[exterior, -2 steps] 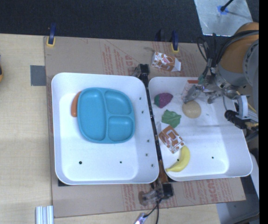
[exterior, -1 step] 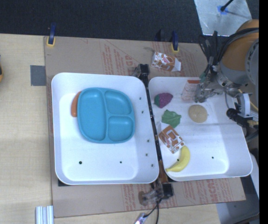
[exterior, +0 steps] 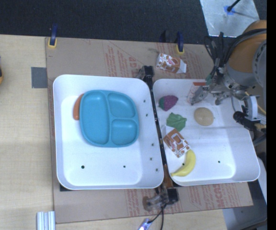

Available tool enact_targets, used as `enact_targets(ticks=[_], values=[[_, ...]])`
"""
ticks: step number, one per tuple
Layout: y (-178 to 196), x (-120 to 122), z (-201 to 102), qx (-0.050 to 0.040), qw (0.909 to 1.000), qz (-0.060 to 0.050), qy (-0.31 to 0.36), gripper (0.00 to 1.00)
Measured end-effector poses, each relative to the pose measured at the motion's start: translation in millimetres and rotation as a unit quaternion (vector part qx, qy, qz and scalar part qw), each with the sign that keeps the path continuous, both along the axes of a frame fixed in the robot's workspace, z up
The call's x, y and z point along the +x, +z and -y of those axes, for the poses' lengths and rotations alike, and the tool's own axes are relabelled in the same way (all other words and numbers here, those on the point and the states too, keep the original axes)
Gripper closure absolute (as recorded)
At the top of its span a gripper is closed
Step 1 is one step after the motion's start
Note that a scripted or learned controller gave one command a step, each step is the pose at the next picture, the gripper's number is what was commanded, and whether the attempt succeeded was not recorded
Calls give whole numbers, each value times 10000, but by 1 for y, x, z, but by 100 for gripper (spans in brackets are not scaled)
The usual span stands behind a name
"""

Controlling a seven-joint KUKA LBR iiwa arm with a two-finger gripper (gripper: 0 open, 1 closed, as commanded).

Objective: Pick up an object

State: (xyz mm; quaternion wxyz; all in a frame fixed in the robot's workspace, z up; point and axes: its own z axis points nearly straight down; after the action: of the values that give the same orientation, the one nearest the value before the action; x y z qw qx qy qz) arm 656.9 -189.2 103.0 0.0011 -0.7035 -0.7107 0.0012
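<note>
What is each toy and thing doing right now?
blue tray: lying flat in the left bin, partly covering an orange thing.
purple toy: loose in the right bin.
green toy: loose.
tan ball: loose.
banana: lying by the bin's front rim.
pincer: over the right bin's far side.

Both bins, the left bin [exterior: 66, 143] and the right bin [exterior: 234, 152], are plain white. In the left one lies a light blue divided plate [exterior: 109, 117], with an orange piece [exterior: 76, 108] showing at its edge. The right one holds a purple item [exterior: 168, 102], a green item [exterior: 176, 120], a tan round item [exterior: 204, 116], a yellow banana [exterior: 186, 165] and a red-and-white printed packet [exterior: 175, 142]. A second red-and-white packet [exterior: 170, 63] lies on the brown cardboard [exterior: 104, 56], which bears faded red lettering. The arm [exterior: 251, 47] is grey with an orange band.
</note>
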Motion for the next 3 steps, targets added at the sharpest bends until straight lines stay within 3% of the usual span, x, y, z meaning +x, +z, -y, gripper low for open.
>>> enact_targets(ticks=[1,2,3], values=[[-9,-69,12,-5,10000,-6,-27,0],[-11,-40,6,0,10000,7,-29,0],[1,-39,7,-6,10000,20,-17,100]])
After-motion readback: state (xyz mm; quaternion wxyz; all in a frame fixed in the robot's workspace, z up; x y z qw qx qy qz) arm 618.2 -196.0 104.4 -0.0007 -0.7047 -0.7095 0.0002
